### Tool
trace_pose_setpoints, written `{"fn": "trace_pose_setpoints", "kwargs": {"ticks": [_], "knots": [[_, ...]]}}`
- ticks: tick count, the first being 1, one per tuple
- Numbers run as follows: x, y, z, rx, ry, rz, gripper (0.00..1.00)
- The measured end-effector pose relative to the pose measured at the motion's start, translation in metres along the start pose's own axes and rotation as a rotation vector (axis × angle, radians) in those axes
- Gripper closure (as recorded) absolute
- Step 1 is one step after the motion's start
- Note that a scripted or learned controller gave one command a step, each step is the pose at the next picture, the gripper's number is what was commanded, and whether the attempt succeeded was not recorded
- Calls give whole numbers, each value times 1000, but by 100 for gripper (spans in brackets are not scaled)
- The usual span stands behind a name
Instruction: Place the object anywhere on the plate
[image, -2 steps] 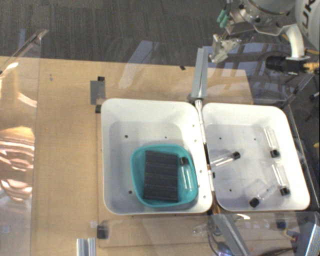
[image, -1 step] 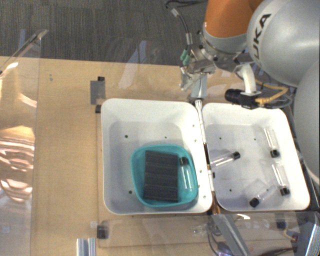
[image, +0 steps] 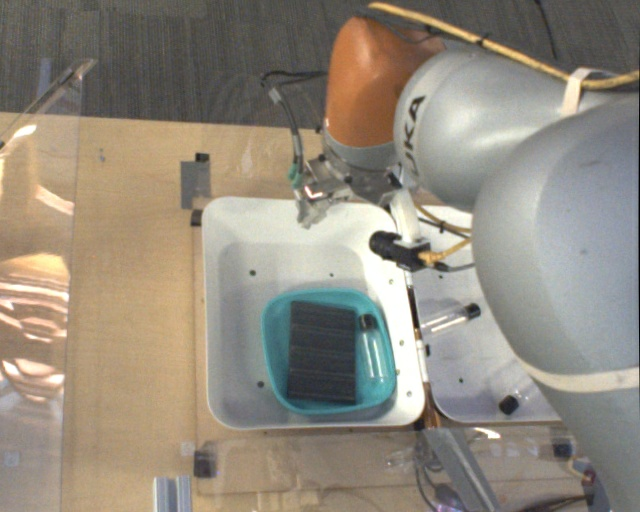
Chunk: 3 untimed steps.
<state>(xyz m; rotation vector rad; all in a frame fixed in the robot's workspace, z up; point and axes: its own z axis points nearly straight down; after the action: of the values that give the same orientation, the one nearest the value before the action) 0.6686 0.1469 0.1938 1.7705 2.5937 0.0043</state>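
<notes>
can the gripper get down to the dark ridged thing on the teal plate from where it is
Probably yes. The gripper sits over the far rim of the left bin, and the dark ridged object lies flat on the teal plate with nothing on top of it. Only the small clear bottle lies close beside it.

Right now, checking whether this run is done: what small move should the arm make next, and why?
Probably just lift the gripper clear and stop. The dark ridged block already lies flat on the teal plate in the left bin, and the gripper hangs apart from it at the bin's far rim.
</notes>
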Motion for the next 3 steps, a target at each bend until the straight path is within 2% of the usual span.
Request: {"fn": "trace_pose_setpoints", "kwargs": {"ticks": [1,2,3], "knots": [[94,-35,11,-3,1,-141,100],[93,-35,11,-3,1,-141,0],[68,-126,-143,-8,-2,-222,0]]}}
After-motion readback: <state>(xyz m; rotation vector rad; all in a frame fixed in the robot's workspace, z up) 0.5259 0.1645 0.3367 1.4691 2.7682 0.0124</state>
